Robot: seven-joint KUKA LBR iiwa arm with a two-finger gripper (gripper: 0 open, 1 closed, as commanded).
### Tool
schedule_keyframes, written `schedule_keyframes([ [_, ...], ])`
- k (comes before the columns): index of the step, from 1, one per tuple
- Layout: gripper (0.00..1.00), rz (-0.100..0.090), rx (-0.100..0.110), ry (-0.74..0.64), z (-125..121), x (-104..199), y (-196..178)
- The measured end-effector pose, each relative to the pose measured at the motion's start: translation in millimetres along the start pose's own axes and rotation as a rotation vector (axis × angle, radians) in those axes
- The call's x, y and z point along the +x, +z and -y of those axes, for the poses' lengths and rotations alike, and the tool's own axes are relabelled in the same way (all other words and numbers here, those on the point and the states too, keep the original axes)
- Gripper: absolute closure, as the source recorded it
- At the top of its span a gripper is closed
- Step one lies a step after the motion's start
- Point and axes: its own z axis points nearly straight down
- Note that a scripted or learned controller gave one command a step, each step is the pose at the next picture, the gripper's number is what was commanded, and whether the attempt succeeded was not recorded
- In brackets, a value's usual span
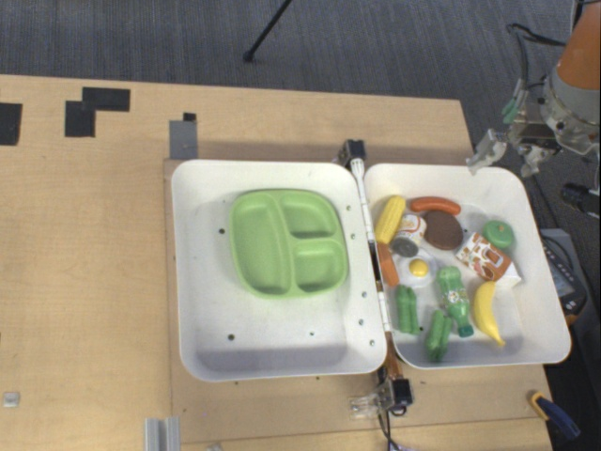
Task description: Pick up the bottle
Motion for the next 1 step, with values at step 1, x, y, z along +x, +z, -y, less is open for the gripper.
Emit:
schedule_keyframes([
  [1, 0.0, -0.001, 0.002, -0.101, 46.6, 18.2, 72.9],
])
